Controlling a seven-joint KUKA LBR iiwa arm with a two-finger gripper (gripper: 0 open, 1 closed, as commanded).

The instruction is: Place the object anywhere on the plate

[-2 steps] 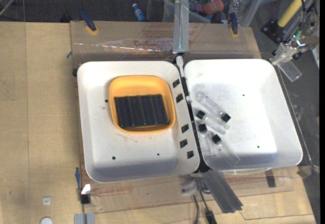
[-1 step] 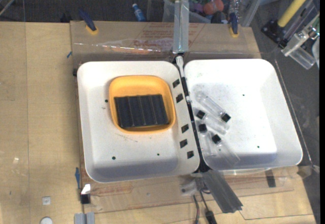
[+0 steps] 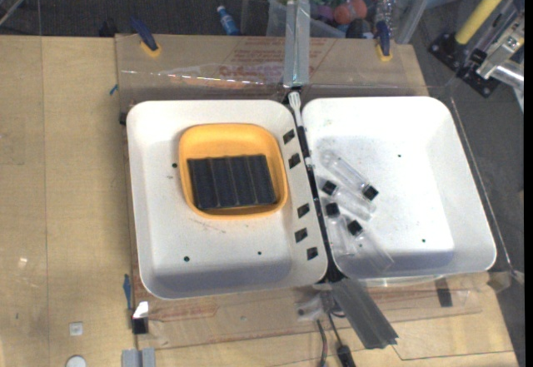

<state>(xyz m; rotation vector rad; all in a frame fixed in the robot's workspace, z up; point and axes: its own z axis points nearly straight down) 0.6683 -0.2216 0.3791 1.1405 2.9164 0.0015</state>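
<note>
— Nearest to us, a grey metal strip (image 3: 366,319) lies in front of the bins, to the right of the plate (image 3: 193,143). Where is the object?
— We see a dark ribbed block (image 3: 231,181) lying flat in the plate's middle.
— So the placing is done?
— We judge so. Next, the arm needs only to keep away. The gripper's state we cannot tell.

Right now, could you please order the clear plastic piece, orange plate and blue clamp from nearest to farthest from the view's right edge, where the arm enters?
1. Clear plastic piece, in the right bin.
2. Orange plate, in the left bin.
3. Blue clamp, back left.
</note>
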